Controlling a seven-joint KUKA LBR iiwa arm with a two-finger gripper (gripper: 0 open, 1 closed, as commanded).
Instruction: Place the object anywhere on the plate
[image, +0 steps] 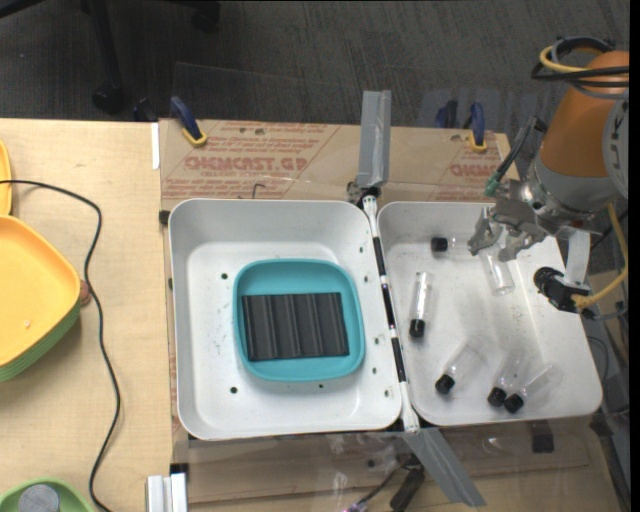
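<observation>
From the fixed overhead camera, two shallow white bins sat side by side on the bench. The left bin (190, 300) carried a teal plate (297, 320) with a dark ribbed centre, lying flat near the bin's middle. The right bin (570, 400) held several clear tubes with black caps. One tube (419, 303) lay near the bin's 9 o'clock side, its cap toward 6 o'clock. A loose black cap (439, 243) sat toward 11 o'clock. Another tube (456, 366) lay toward 7 o'clock, and two more (520, 388) lay close together around 5 o'clock, their caps nearly touching.

The arm (590, 110) reached in from 3 o'clock, its orange band above the grey wrist. The gripper (497, 243) hung over the right bin's upper part, around 1 o'clock of that bin. A clear tube (498, 272) stood roughly upright just below the fingertips, its top end appearing to sit between them, so the hand seemed clenched on it, though the tube's transparency made the contact hard to read. That tube was well apart from the plate, which bore nothing

At the frame's 9 o'clock edge lay a yellow dish (30, 290), with a black cable (100, 300) running down the wooden bench beside it
</observation>
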